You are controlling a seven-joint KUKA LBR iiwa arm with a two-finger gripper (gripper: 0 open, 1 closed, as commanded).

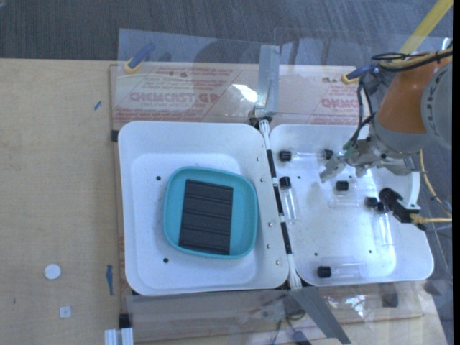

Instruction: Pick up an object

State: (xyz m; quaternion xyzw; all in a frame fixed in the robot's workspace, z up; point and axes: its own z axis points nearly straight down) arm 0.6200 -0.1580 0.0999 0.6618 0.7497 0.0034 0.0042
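Clear black-capped vials (288,198) strewn flat in the right bin (420,264) — another (343,270) near its front.

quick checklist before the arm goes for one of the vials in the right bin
1. Targets present: clear vials with black caps lie in the right bin, such as the vial near the front edge. Ok.
2. Gripper over the right bin: ok.
3. Finger opening: cannot tell.
4. Anything already held: cannot tell.
5. Vials spaced apart, not piled: ok.
6. Left bin holds a teal tray with a dark block, away from the arm: ok.
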